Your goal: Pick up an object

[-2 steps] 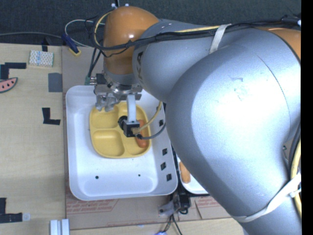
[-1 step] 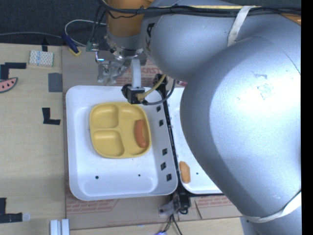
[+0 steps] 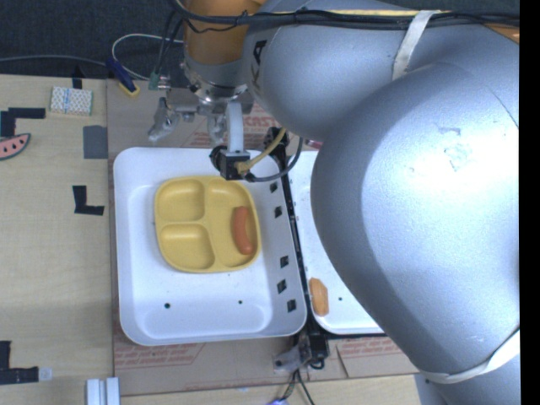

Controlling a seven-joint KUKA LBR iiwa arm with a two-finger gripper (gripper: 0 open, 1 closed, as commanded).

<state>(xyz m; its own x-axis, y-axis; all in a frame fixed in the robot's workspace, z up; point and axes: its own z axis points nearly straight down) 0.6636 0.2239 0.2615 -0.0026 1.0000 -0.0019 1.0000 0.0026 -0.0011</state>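
Observation:
A yellow divided plate [image 3: 205,224] lies in the left white bin [image 3: 207,315]. An orange sausage [image 3: 244,229] rests in the plate's right compartment. My gripper [image 3: 199,112] hangs over the far rim of the left bin, above and beyond the plate, apart from the sausage. Nothing shows in its grasp. A small orange piece [image 3: 318,296] lies near the left wall of the right bin [image 3: 342,315], by the front.
My large grey arm covers most of the right bin and the upper right of the view. Tape marks, a small patterned pad [image 3: 71,100] and a pink slice [image 3: 13,146] lie on the bench to the left of the bins.

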